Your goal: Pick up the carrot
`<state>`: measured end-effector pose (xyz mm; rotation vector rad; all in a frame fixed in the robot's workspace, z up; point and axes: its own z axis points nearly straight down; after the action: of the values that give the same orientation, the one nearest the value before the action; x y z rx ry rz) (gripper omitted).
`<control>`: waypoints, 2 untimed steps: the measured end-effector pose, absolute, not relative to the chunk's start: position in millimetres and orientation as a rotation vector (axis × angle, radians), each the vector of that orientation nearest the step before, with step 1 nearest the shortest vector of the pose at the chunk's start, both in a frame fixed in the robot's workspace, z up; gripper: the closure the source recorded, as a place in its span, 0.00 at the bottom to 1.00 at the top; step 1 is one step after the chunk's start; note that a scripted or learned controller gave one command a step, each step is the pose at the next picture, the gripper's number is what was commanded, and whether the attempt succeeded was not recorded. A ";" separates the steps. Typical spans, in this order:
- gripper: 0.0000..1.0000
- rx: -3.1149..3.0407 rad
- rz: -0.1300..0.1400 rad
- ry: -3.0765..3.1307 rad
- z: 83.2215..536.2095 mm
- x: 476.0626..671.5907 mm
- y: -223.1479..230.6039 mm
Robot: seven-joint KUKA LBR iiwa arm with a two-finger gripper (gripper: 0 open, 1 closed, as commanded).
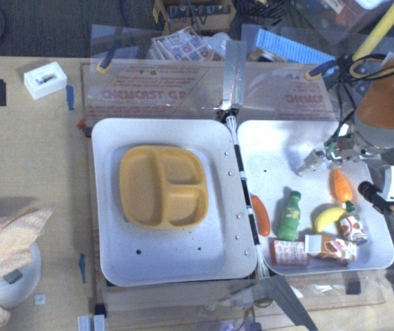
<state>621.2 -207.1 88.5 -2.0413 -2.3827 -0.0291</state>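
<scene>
While the carrot (pixel 341 185) lies near the right bin's (pixel 266 143) right edge, the gripper (pixel 312 161) hovers beside it, jaws apart.

A yellow tray (pixel 162 186) is sitting in the left bin (pixel 107 185). In the right bin (pixel 273 143), a green bottle (pixel 290 216) is lying beside a banana (pixel 328 217), with a can (pixel 289 252) and carton (pixel 331 247) lying below them. A cloth (pixel 7 236) is resting on the worktop (pixel 32 150).

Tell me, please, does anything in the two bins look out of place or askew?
Nothing is spilled or broken. One oddity: a red-orange pepper-like piece lies pressed against the right bin's left wall, apart from the other items. The carrot lies tilted near the pincer.
</scene>
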 end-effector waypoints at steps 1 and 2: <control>0.00 -1.688 -0.023 -2.650 88.0 575.9 -213.5; 0.00 -1.972 -0.033 -2.441 88.9 543.3 -209.7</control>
<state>543.3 -209.7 88.9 -1.9723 -2.4405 -0.0328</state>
